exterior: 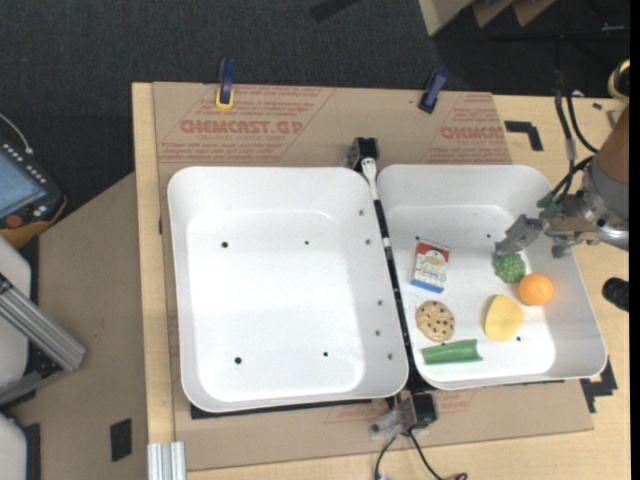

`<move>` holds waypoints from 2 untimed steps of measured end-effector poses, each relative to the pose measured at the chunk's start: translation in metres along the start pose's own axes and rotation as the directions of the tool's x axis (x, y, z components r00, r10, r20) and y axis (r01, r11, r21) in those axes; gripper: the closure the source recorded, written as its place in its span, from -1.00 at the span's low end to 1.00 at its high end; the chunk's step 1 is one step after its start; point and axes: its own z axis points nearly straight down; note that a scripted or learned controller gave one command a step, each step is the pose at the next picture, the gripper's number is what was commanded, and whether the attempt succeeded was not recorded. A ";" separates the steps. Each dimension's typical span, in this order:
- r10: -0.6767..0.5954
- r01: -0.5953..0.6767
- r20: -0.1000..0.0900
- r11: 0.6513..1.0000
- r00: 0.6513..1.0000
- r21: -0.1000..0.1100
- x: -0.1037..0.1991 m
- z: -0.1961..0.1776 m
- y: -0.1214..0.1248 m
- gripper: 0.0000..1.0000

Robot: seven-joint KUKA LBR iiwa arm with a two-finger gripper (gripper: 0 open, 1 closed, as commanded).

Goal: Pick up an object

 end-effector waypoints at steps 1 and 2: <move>-0.003 0.003 -0.014 1.000 1.000 0.014 0.012 0.106 -0.030 -1.00; -0.014 0.014 -0.021 1.000 1.000 0.005 -0.004 0.106 -0.021 -1.00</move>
